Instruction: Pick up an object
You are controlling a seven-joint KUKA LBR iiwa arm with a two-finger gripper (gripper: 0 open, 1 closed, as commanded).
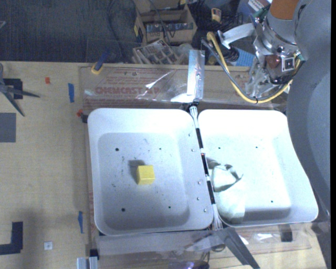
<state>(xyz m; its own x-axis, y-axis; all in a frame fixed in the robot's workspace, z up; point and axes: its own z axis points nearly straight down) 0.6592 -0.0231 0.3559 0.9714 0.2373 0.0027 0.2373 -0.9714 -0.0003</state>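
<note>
We look down on two white bins side by side on the bench. In the left bin (100,131) a small yellow block (146,174) sits on the floor a little left of centre, square to nothing in particular and touching no wall. In the right bin (273,131) a crumpled white and clear piece, which we take for a bit of plastic wrap (224,177), lies against the left wall near the seam between the bins; we cannot make out its exact shape. The arm (310,79) comes in from the right, its grey bulk covering the right bin's far edge, with the orange band (283,8) at the top of the view. The gripper (261,79) hangs beyond the back rim of the right bin, above the bench and well apart from both the block and the wrap. Yellow cable (231,73) loops beside it. We cannot tell how the claw stands, nor see anything in it. Behind the left bin a clear plastic sheet (142,86) lies flat on the bench.
</note>
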